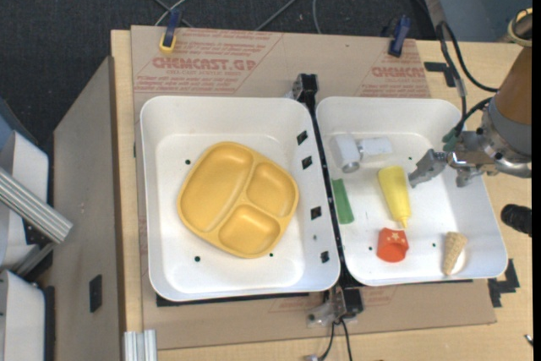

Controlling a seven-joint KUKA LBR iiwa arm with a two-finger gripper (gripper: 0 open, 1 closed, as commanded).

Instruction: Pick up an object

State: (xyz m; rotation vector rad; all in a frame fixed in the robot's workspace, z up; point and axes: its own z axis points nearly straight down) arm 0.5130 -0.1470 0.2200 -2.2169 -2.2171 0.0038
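gripper (425, 167) over right bin (473, 262); fingers – can't tell if spread | nearest: yellow bottle (394, 193) – likely light, stiff, slick plastic; grab mid-body across its width

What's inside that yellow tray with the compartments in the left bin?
Nothing visible: all three compartments of the yellow tray look bare. It lies flat in the left bin, so whatever bin floor lies beneath it is covered.

Yellow bottle (395, 192) lying flat, right bin (473, 262) centre.
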